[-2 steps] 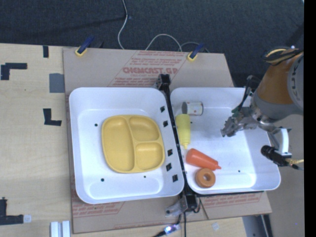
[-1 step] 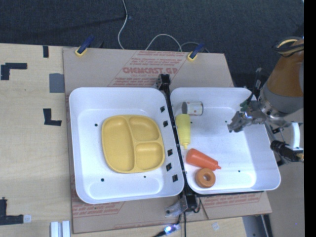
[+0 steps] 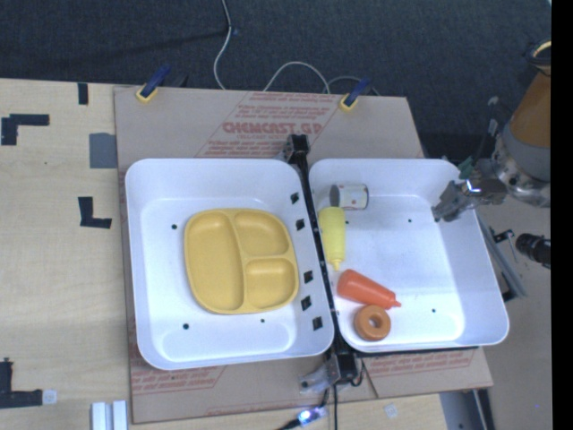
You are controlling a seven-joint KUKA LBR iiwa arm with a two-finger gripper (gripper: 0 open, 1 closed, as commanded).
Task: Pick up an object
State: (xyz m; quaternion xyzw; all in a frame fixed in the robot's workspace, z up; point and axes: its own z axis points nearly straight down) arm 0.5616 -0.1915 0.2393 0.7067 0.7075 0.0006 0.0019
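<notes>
Camera view: the gripper [image 3: 450, 202] hangs over the right bin's [image 3: 466, 316] right rim; whether it is open cannot be told. In that bin lie a yellow corn cob [image 3: 333, 234], carrot [image 3: 366, 288], doughnut [image 3: 372, 322] and metal cylinder [image 3: 350, 196]. The left bin [image 3: 152, 267] holds a yellow divided plate [image 3: 240, 260].

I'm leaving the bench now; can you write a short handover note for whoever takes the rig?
Gripper: at the right bin's right rim, holding nothing that can be seen.
Right bin: small metal cylinder, yellow corn-like piece, orange carrot, brown donut, all along its left side.
Left bin: yellow divided plate.
Done: nothing picked.
Left: reach in, grasp one object, lift.
</notes>
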